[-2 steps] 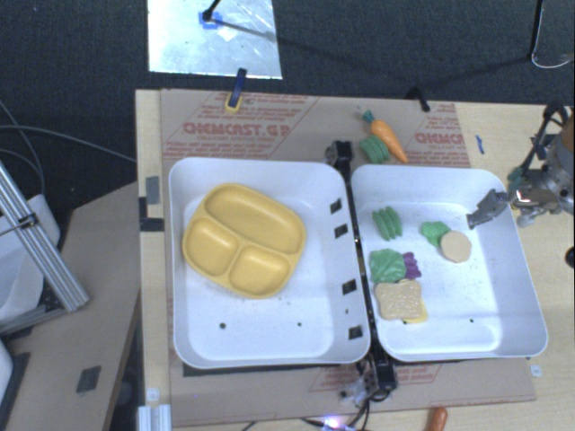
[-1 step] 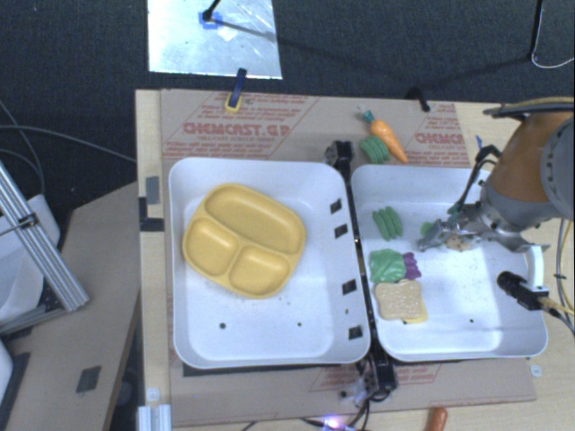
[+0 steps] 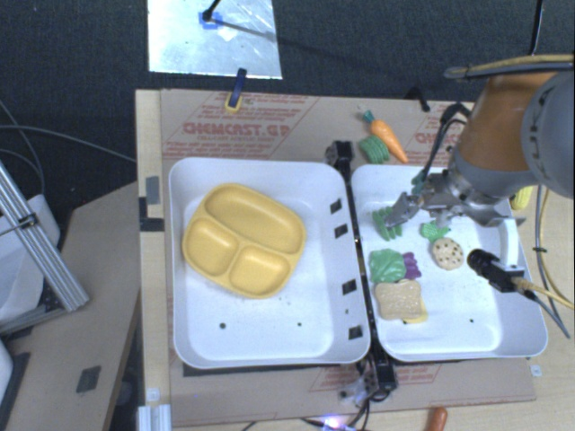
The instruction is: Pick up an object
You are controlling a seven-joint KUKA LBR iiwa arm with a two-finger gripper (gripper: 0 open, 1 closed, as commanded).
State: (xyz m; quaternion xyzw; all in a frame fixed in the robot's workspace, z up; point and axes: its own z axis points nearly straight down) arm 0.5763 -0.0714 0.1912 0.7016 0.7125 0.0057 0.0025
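The right white bin (image 3: 517,330) holds several toy foods: a green ridged piece (image 3: 386,227) at its upper left, a small green piece (image 3: 437,232), a speckled cookie (image 3: 446,254), a leafy green and purple piece (image 3: 392,265) and a slice of toast (image 3: 401,301). My gripper (image 3: 406,208) reaches in from the right and hangs low over the bin's upper left, right beside the green ridged piece. Whether it touches that piece is unclear.
A yellow divided plate (image 3: 243,239) lies in the left bin (image 3: 193,330). A toy carrot (image 3: 386,135) rests on the cardboard behind the right bin. A black cable end (image 3: 490,270) sticks out over the right bin near the cookie.
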